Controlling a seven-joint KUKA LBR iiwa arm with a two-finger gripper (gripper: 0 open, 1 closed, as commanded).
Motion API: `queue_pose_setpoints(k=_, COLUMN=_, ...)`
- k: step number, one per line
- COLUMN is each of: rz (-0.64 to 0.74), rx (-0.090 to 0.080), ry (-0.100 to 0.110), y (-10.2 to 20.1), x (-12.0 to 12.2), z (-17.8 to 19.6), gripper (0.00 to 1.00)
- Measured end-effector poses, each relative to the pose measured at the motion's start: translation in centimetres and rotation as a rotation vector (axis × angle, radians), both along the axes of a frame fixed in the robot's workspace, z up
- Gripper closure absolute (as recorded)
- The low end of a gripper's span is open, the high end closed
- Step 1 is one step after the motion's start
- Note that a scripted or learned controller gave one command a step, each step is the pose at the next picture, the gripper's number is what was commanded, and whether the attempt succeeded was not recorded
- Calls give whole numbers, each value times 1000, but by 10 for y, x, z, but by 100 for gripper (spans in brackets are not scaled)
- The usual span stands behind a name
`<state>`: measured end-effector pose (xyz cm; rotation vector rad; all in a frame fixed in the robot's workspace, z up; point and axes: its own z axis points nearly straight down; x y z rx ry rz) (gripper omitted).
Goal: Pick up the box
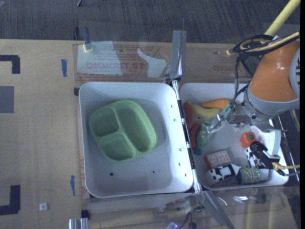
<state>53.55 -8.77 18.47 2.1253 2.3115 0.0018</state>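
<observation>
The box (pixel 218 158) lies flat near the right bin's (pixel 281 181) front edge, among toys. The tool (pixel 220 120) hangs above the bananas (pixel 206 111), apart from it; its grip I cannot tell.

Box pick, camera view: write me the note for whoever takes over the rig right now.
Gripper: over the right bin, near its upper left, above the banana. Nothing is visibly held.
Box: lies in the right bin's lower part, beside the black-and-white cow toy, apart from the gripper.
Other items: a green divided plate sits in the left bin.
Done: nothing yet; the box is untouched.
Left: move the gripper down the view to the box, grasp it, lift it.
</observation>
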Motion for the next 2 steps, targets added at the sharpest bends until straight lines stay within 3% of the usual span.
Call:
queue_pose_setpoints(k=1, rz=128, rx=-1, ry=-1, y=-45, x=18, z=-5, gripper=0)
queue_pose_setpoints(k=2, rz=224, rx=0, ry=-1, y=-20, x=-11, z=-93, gripper=0)
